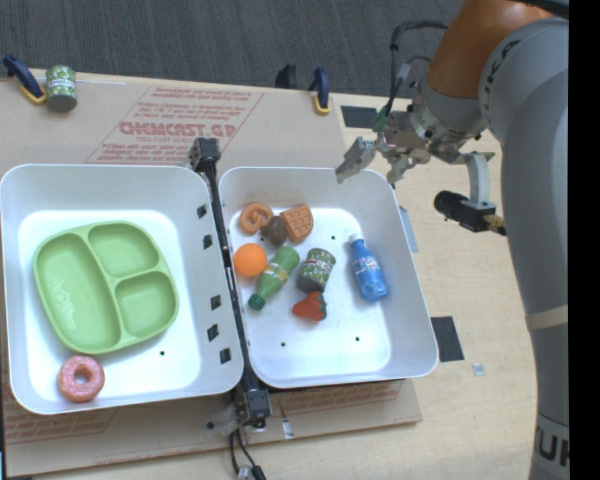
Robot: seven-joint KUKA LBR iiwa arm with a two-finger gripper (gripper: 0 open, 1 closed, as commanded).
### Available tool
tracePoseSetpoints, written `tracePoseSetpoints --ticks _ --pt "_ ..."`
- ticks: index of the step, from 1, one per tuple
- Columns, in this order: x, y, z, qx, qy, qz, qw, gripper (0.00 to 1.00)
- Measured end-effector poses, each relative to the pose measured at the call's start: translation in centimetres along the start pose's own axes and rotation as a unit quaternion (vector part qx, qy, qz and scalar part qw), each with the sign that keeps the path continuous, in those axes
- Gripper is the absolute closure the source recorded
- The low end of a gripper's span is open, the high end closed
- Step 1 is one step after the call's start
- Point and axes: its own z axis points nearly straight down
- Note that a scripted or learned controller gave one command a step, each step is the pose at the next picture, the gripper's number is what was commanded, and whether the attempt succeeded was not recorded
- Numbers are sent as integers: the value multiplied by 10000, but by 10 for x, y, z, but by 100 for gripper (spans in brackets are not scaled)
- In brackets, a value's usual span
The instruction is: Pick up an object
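Observation:
The right bin (pixel 405 303) holds several small items. An orange ball (pixel 249 260) lies beside a green bottle (pixel 273 275), with a dark can (pixel 316 268) and a blue bottle (pixel 367 268) further right. A red piece (pixel 310 308) sits below them. Near the far wall are a waffle (pixel 298 222), a brown ring (pixel 255 217) and a dark brown lump (pixel 276 231). My gripper (pixel 374 162) hangs over the bin's far right corner, above the rim. It is open, with nothing between its fingers (pixel 353 159), and it stands well clear of every item.
The left bin (pixel 15 268) holds a green divided plate (pixel 105 285) and a pink donut (pixel 81 378). A small green can (pixel 61 86) and blue clamps (pixel 320 90) sit at the board's far edge. The arm's body fills the right side.

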Motion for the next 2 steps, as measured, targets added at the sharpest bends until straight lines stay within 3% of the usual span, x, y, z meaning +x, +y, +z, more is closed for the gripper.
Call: tracePoseSetpoints --ticks 1,2 --pt "-18 2 144 8 8 -4 10000 0" --pt "-17 3 132 5 8 -22 10000 100"
